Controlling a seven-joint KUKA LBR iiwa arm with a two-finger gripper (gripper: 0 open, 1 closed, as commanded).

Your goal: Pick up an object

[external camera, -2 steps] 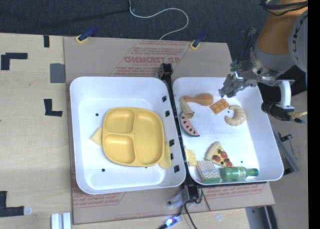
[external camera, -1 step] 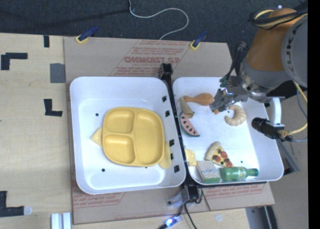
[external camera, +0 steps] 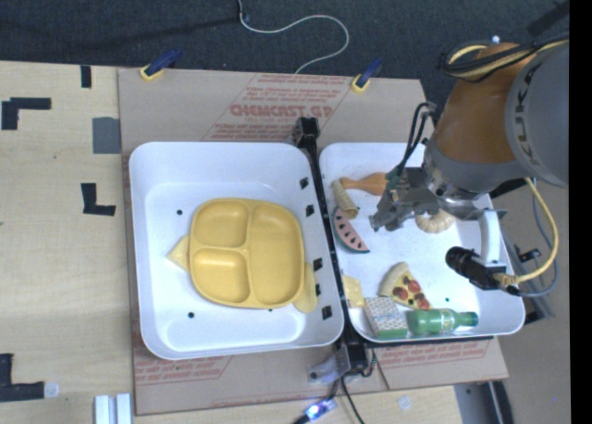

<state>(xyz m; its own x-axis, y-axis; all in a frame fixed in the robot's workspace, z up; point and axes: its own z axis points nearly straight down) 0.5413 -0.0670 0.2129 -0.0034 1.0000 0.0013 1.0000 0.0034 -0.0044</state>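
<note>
Several toy foods are spread over the right bin [external camera: 499, 325]. A watermelon slice [external camera: 351, 230] is laid near its left wall, with a banana [external camera: 344, 195] just above it and an orange carrot [external camera: 369, 183] beside that. A pizza slice [external camera: 407, 287] is placed lower down, and a green bottle [external camera: 441, 322] is laid on its side along the near wall, next to a small pale block [external camera: 387, 317]. The gripper [external camera: 392, 212] is lowered over the middle of this bin, between the carrot and a cream-coloured piece [external camera: 436, 222]; nothing is seen gripped, and how far it is spread cannot be told. In the left bin [external camera: 157, 181] a yellow divided plate [external camera: 247, 252] is set.
</note>
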